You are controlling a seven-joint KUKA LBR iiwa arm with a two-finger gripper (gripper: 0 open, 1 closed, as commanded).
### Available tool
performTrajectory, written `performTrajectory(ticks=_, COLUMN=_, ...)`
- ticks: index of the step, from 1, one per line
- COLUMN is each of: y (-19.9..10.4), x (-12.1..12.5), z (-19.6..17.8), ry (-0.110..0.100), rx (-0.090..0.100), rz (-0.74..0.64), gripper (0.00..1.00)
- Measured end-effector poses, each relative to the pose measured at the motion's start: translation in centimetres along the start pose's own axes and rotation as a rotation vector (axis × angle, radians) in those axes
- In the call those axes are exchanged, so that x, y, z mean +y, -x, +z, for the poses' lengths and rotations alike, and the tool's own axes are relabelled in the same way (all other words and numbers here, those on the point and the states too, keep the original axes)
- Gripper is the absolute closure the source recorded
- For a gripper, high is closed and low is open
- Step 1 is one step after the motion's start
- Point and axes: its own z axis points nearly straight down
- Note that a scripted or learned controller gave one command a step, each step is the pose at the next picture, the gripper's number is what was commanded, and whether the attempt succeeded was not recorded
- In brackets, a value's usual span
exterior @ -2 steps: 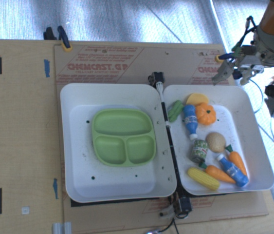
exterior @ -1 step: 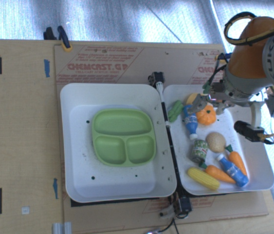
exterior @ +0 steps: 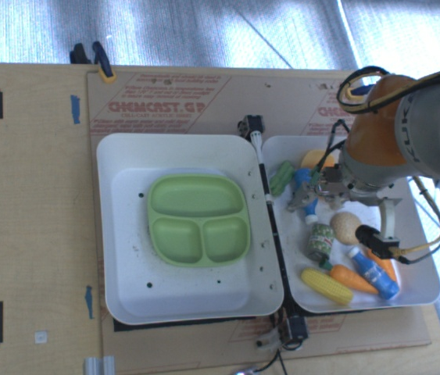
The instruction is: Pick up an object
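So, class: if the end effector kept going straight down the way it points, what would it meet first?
Most likely the small blue item lying below the end effector in the right bin, beside the green pepper. Depth is hard to judge from this slanted view, so it might reach the bin floor instead.

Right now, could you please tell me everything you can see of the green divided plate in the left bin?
The green divided plate is pale green and looks like matte plastic, a rounded rectangle with a raised rim. Ridges split it into three compartments: one long one across the far side and two smaller ones side by side nearer the camera. All three look bare. It lies flat and upright, roughly centred on the floor of the left bin, touching nothing else; the toys lie in the other bin.
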Motion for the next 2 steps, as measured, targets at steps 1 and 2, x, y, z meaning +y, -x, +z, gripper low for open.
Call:
performTrajectory(ticks=1, y=0.2, x=0.1, z=-1.1, ry=0.005, rx=-0.004, rz=0.002, gripper=1.00)
performTrajectory(ticks=2, y=-4.8, x=0.9, z=-10.7, ry=-0.002, rx=0.001, rz=-0.002, gripper=1.00)
